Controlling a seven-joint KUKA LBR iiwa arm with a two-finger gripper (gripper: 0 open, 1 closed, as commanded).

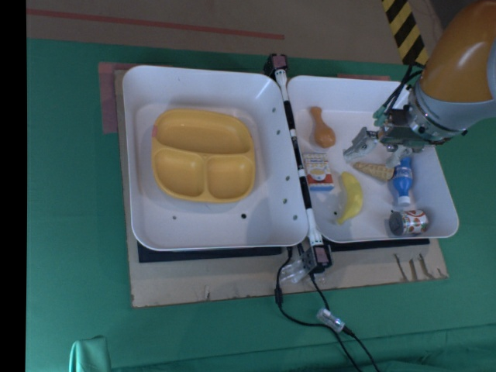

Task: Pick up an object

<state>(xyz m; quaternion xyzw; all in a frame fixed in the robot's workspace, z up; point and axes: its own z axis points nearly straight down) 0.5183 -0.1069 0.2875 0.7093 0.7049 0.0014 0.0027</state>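
- Objects we log in right bin [434,178]: drumstick [322,128], carton [318,170], banana [350,198], cone [373,170], bottle [401,182], can [408,222]
- Left bin [147,223]: yellow tray [204,154]
- Gripper [363,146] above cone; we cannot tell its opening

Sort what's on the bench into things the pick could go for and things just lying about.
Job:
gripper
drumstick
carton
banana
cone
bottle
can
right bin

Lying about:
yellow tray
left bin
cables
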